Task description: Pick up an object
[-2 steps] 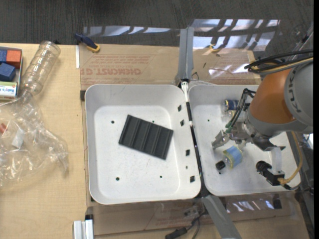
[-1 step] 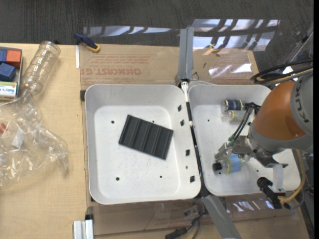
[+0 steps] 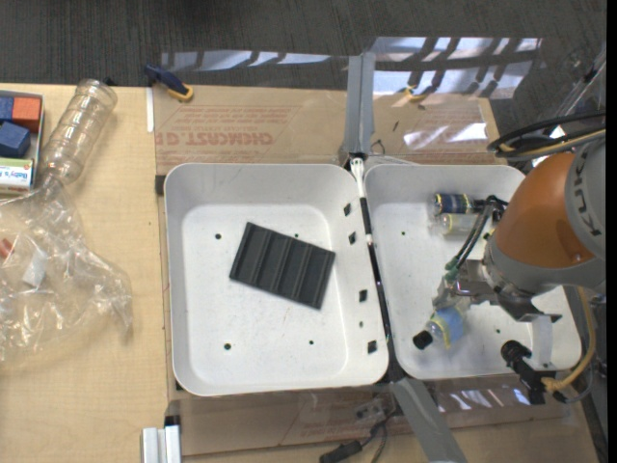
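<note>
A dark grey ribbed slab [image 3: 282,264] lies tilted in the middle of the left bin [image 3: 193,355]. In the right bin [image 3: 405,196], a small cylinder with a yellow and dark label [image 3: 450,203] rests near the far wall. A small blue and white object [image 3: 446,327] with a black knob [image 3: 422,339] lies near the front. My gripper [image 3: 452,292] reaches in from the right and hangs just above the blue and white object, right at its top end. Contact between them is not clear. The orange and grey wrist [image 3: 540,230] hides the right part of this bin.
A clear plastic bottle [image 3: 75,128], crumpled clear wrap [image 3: 48,258] and a box with blue and orange blocks [image 3: 19,123] lie on the wooden table at the left. Brown cardboard [image 3: 251,123] lies behind the bins. A metal divider [image 3: 359,114] runs between them.
</note>
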`<state>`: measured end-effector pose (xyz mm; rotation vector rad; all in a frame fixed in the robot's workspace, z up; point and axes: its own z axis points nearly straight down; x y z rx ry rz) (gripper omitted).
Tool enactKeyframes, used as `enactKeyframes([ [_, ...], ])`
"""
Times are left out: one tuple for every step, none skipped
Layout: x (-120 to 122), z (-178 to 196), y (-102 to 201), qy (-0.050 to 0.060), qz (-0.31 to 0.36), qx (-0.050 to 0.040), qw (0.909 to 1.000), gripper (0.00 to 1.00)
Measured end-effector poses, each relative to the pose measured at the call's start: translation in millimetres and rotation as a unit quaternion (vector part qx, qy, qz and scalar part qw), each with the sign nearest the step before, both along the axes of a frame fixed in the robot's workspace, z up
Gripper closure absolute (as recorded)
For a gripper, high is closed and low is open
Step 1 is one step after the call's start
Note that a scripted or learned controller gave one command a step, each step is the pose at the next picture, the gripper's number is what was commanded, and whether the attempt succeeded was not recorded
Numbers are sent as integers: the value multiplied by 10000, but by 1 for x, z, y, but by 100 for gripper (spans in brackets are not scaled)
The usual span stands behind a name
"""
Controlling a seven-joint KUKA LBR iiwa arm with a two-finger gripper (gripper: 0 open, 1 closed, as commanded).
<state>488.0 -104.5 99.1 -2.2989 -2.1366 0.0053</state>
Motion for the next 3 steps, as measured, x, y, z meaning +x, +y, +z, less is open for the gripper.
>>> enactKeyframes([
  [48,92,46,-14,-417,-8,9991,100],
  [139,139,88,-10,-242,-15,9997,100],
  [171,134,165,-7,-266,-16,9996,100],
])
